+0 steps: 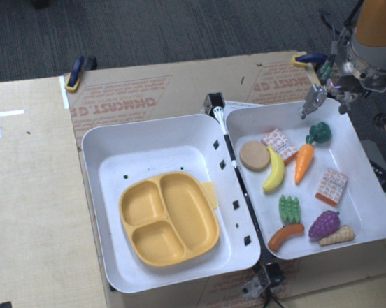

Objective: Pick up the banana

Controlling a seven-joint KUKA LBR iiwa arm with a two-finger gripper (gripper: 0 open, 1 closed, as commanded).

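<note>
Cardboard-covered bench holds two white bins, and in the right bin the banana lies untouched beside a tan disc, so the pick is wholly undone, while the gripper hovers at two o'clock of it, apparently spread, holding nothing

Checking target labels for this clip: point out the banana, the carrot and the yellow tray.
banana [274, 169], camera view, middle of its curved body.
carrot [302, 161], camera view, middle of the orange root.
yellow tray [202, 215], camera view, floor of its long right compartment.
</note>
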